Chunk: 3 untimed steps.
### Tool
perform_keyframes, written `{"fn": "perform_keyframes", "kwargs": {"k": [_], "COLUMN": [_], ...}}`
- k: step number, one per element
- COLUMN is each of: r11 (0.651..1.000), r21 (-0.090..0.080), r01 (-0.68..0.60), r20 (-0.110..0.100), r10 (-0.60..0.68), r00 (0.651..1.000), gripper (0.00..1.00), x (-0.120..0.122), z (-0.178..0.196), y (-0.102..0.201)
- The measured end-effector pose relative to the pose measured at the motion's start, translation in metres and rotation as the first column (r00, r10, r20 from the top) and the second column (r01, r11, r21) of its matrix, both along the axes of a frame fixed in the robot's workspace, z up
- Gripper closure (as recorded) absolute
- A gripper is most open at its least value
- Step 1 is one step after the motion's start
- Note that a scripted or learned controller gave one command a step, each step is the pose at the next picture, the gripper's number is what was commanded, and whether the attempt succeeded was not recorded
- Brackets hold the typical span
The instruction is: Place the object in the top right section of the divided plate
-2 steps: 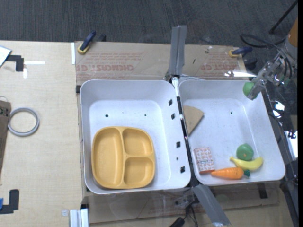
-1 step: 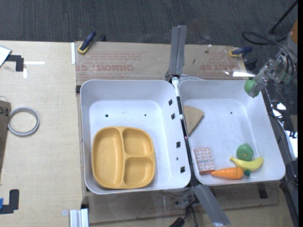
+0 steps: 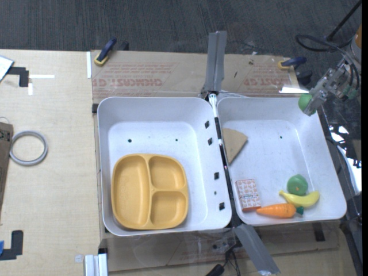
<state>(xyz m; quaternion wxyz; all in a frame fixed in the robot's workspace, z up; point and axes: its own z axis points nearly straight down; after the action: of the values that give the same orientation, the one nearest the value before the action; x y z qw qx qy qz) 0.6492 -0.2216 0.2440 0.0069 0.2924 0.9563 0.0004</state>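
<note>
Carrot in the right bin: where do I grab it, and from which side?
Grip the carrot across its thick orange middle, coming straight down. It lies flat, lengthwise along the near wall, with the banana touching its leafy end, so closing across the body towards the tapered end probably avoids both.

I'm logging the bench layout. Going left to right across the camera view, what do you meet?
Tape ring → yellow divided plate → tan wedge → small patterned box → orange carrot → gripper

glossy plastic divided plate [image 3: 150,190], smooth white bins [image 3: 109,125]
</note>
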Motion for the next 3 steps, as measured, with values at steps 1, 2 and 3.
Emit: {"fn": "perform_keyframes", "kwargs": {"k": [1,2,3], "r11": [0.957,0.755,0.459], "r21": [0.002,0.0,-0.01], "r01": [-0.29,-0.656,-0.888], "r20": [-0.01,-0.009,-0.007], "r10": [0.29,0.656,0.888], "r00": [0.957,0.755,0.459], "gripper": [1.0,1.0,1.0], "x": [0.0,0.003,0.014], "z": [-0.086,-0.126,-0.146], "y": [0.0,0.0,0.0]}}
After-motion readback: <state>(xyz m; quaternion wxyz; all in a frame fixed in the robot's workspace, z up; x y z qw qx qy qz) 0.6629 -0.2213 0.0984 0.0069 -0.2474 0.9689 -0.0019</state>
